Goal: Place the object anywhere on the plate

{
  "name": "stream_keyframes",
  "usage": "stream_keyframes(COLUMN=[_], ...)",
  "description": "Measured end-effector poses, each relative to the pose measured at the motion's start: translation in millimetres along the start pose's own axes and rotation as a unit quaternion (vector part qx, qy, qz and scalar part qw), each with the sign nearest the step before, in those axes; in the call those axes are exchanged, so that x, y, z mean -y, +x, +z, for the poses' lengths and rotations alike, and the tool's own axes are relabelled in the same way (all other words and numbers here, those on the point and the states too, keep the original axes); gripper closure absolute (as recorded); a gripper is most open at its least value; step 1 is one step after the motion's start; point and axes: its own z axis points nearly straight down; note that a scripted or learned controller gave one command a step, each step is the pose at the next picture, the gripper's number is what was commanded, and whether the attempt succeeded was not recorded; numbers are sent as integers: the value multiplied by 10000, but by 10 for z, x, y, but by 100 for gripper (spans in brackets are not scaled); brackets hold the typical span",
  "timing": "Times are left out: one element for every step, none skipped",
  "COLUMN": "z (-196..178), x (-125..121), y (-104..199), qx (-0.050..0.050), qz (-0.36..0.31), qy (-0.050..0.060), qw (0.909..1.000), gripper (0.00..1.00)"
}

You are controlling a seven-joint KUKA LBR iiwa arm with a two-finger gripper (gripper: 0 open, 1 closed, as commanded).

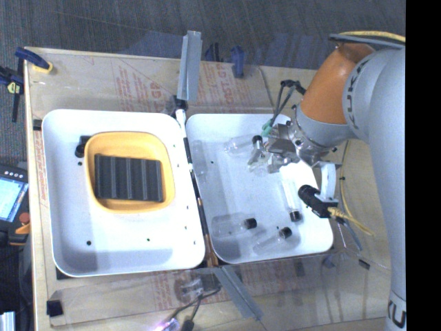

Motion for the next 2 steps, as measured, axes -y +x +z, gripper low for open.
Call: stream_keyframes(z=[-283,119], x=[-251,-304], y=[583,1298], qx=[6,5], qz=[-422,-805], qy=[-10,2], qw=[9991,9968], gripper=[100,100])
